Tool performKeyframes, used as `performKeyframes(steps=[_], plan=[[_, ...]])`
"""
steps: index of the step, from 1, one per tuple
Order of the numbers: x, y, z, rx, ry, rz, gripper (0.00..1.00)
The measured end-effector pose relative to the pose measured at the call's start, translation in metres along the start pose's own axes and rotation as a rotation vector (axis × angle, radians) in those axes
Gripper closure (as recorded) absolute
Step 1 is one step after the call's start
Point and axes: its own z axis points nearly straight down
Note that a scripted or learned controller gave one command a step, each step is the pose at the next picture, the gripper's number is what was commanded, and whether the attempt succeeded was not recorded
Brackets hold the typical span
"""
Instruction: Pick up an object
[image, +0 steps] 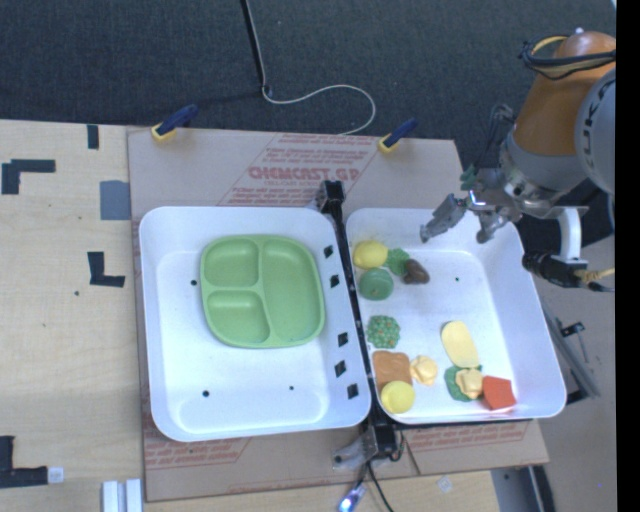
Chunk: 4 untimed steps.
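Small toy foods, likely light, rigid, smooth plastic, clustered lower centre-right in right white bin (520, 300); pale yellow oval piece (460, 343) lying apart, best pinched across narrow width; two-finger gripper (462, 222) at upper right, spread open, holding nothing.

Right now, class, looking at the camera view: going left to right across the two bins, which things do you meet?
Green plate → broccoli → brown piece → pale yellow piece → red block, with the gripper above the right bin's far edge.
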Motion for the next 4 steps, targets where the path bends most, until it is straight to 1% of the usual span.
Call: performKeyframes(steps=[1, 2, 3, 4], plan=[[0.098, -0.021, 0.046, 0.006, 0.003, -0.008, 0.0], [0.117, -0.068, -0.159, -0.018, 0.001, -0.004, 0.0], [0.116, -0.068, -0.158, 0.0, -0.001, -0.002, 1.0], [0.176, -0.109, -0.211, -0.005, 0.002, -0.007, 1.0]])
